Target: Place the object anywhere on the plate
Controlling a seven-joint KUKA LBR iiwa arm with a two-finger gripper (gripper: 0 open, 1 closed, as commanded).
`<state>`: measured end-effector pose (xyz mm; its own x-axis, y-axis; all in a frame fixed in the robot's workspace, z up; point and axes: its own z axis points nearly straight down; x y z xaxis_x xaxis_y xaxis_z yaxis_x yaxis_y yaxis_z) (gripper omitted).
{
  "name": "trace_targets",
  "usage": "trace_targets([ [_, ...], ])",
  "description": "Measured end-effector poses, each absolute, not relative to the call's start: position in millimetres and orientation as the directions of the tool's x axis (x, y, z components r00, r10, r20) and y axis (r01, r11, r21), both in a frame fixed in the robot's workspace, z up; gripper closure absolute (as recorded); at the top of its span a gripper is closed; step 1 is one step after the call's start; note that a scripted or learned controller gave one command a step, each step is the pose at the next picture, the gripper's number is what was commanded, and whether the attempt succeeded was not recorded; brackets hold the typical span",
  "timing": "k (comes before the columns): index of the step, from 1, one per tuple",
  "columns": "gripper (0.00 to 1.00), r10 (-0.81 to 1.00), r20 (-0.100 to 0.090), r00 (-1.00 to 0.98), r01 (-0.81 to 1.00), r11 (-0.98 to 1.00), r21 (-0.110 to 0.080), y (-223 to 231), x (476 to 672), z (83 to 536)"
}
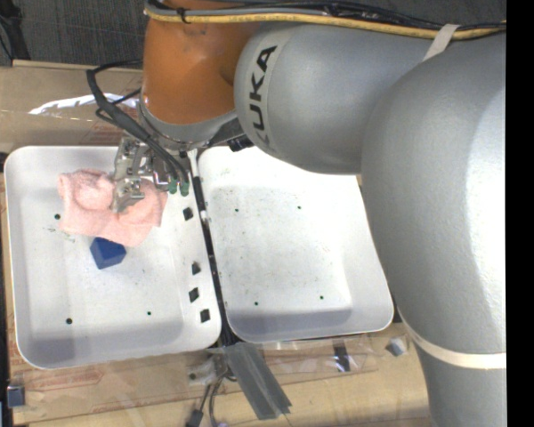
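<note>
The grey arm (383, 149) loomed nearest my view, "KUKA" readable on its casing. Its gripper (129, 185) hung over the pink cloth (102, 207) in the left bin (36, 327); whether it was clenched or released I could not tell. The blue block (108, 253) touched the cloth's edge. It looked light, rigid, best pinched across flat sides.

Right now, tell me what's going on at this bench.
The grey KUKA arm reaches in from the right, its claw down over a crumpled pink cloth in the left bin. A small blue block lies just beside the cloth's lower edge. The right bin sits alongside.
</note>
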<state>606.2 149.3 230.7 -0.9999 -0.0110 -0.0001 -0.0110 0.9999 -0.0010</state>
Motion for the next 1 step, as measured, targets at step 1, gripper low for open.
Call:
trace_targets([
  [1, 0.0, -0.011, 0.0, -1.0, -0.011, 1.0, -0.001, 149.2, 606.4, 230.8],
])
